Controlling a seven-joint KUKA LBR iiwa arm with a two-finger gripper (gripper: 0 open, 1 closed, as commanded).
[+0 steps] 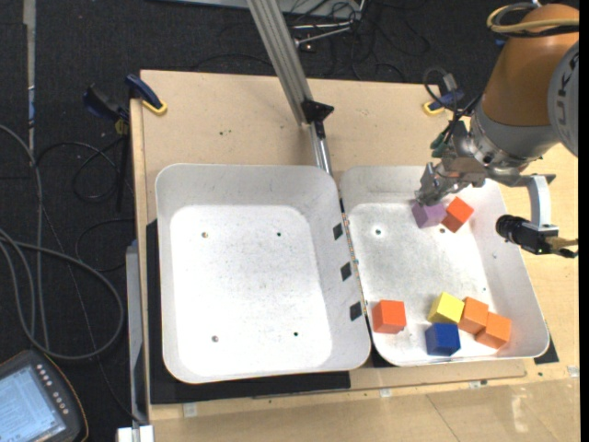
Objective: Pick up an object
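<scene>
The arm is reaching in over the right bin [515, 274] and is lowering the tool [434, 194] toward that bin's far end, where two small blocks are sitting close together. The tool is hanging directly above the purple block [428, 215], with its tip at or just touching the block's upper face; how wide it is parted, and whether it has closed on anything, I cannot tell, since the wrist is covering that part. Just to the side of the purple block an orange block [457, 213] is lying, tilted on the bin floor and nearly touching its neighbour. That closeness matters: a descent onto the purple block is likely to nudge the orange one, so the approach looks aimed at the side away from it.

The other candidates are resting well apart from the tool, near the bin's front edge: a lone orange cube [389, 315], a yellow cube [447, 308], a blue cube [443, 339], and a pair of orange cubes [486, 321] pressed into the front right corner. These are bunched, which would make them harder to grip cleanly. The left bin [175, 247] is lying beside the right one on the bench [230, 118].

Judging from this, the pick is at the approach stage, and nothing is visibly lifted.
</scene>
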